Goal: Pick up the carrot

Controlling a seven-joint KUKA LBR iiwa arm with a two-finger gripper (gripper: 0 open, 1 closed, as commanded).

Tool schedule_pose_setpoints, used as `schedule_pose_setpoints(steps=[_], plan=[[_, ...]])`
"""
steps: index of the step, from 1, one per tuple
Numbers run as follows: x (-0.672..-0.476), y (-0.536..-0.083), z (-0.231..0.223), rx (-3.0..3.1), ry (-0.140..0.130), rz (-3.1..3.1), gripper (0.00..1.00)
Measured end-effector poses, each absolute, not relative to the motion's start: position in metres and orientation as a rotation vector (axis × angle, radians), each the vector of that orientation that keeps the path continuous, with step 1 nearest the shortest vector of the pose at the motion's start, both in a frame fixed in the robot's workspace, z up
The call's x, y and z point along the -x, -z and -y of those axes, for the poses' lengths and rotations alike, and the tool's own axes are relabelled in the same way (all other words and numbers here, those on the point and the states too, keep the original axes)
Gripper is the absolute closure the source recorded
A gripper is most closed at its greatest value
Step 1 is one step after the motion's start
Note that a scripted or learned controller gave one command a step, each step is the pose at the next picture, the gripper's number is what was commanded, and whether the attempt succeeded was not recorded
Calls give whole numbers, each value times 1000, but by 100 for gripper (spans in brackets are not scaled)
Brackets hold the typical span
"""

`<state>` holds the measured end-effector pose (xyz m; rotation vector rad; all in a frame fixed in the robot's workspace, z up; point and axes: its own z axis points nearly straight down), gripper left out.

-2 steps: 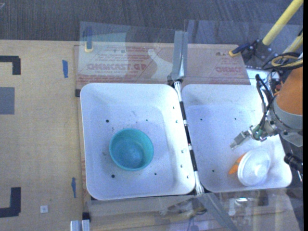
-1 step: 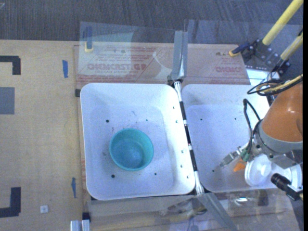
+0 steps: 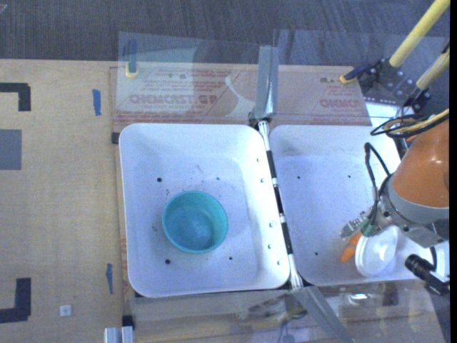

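Carrot seemingly touching jaws, right bin.

Grey arm, orange band, black cables

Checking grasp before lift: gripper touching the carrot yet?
Cannot tell. In the camera view the carrot shows as an orange sliver at the right bin's lower right, right where the arm's wrist covers the gripper, so neither contact nor gap is plain.
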<state>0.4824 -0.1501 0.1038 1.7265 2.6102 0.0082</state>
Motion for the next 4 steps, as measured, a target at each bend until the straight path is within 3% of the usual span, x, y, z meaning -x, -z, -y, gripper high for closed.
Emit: schedule_pose_setpoints(steps=[1, 2, 3, 4], plan=[[-524, -184, 87, -2082, 0, -2352, 100], [-524, -184, 87, -2082, 0, -2351, 0], [-488, -146, 163, -2251, -23, -2150, 0], [-488, -90, 147, -2244, -22, -2165, 0]])
